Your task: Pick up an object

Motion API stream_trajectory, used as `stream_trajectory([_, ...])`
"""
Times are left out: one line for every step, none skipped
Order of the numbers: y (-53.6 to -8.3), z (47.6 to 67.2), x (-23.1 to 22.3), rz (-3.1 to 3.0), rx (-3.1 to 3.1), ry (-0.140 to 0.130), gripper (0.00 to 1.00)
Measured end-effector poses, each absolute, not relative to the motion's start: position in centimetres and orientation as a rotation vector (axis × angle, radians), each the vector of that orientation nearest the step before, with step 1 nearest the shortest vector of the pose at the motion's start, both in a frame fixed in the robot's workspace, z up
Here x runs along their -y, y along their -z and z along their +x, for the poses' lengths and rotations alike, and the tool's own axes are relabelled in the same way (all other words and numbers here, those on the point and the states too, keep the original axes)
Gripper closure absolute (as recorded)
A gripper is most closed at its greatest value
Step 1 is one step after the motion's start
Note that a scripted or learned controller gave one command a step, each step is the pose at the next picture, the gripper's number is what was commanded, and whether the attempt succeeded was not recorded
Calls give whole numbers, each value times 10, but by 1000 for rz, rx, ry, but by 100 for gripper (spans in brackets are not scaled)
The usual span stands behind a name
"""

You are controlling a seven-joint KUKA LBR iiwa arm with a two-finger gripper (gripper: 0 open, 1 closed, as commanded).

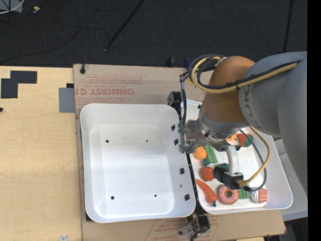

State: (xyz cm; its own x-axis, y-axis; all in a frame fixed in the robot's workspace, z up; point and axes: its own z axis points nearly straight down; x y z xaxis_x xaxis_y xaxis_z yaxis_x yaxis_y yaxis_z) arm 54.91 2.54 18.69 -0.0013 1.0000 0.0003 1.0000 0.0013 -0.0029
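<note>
Orange toy (200, 152) seen in right bin (281, 200), near its left wall, just beside gripper (191, 138), hung low there, probably as chosen target. Gripper's state hidden under wrist: cannot be told. Pink ring (228, 195) left well apart.

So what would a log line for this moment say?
arm over right bin | pink donut, red tomato lying inside | grip unclear

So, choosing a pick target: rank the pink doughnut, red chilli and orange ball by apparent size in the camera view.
1. pink doughnut
2. red chilli, close to it, so unsure
3. orange ball
</note>
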Motion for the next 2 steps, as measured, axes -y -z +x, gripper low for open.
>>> stream_trajectory([-187,580,-73,-2216,2225,-2,100])
stream_trajectory([-187,595,-108,-2217,2223,-2,100])
